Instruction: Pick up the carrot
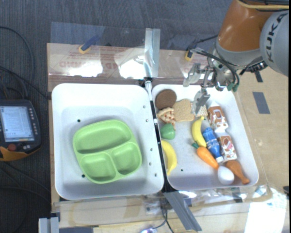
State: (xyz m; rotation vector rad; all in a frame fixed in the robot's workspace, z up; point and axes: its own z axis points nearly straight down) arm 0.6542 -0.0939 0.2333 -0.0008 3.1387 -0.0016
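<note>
The orange carrot [207, 158] lay flat in the right bin [247, 144], tip pointing toward four o'clock.

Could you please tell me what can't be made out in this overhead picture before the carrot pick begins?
- Gripper: small and blurred over the right bin; its finger state is unreadable.
- Carrot: its upper end runs against the blue bottle, so contact or overlap is unclear.
- Carton labels: print too small to read.
- Arm: cut off by the frame's top and right edges.

"KUKA" lettering on the arm [281, 28]
</note>
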